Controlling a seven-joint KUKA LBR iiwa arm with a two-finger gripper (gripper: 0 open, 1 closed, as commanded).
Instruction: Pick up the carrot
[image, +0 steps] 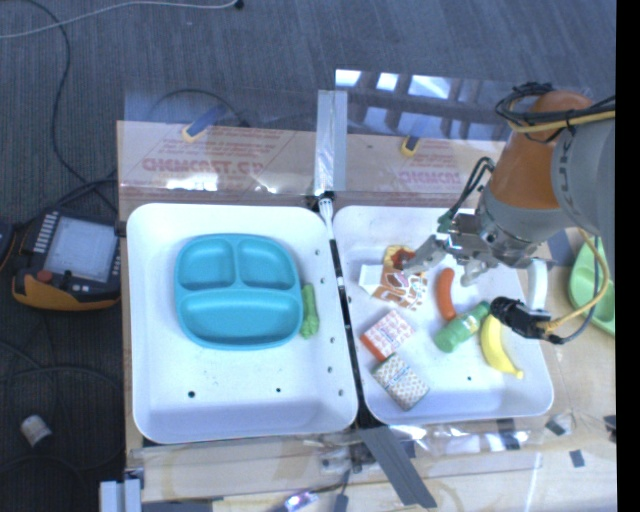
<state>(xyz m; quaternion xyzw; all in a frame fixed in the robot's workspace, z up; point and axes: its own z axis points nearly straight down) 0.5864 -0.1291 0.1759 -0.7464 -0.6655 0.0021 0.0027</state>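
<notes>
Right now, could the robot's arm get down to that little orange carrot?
Probably yes. The gripper hangs right above the carrot in the right bin, with nothing lying on top of it. The green bottle and a snack packet sit close beside it, though.

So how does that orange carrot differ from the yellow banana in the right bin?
The carrot is orange, short and straight; the banana is yellow, longer and curved. The carrot lies right under the gripper, while the banana lies nearer the bin's front right corner. Both rest on the floor of the right bin.
</notes>
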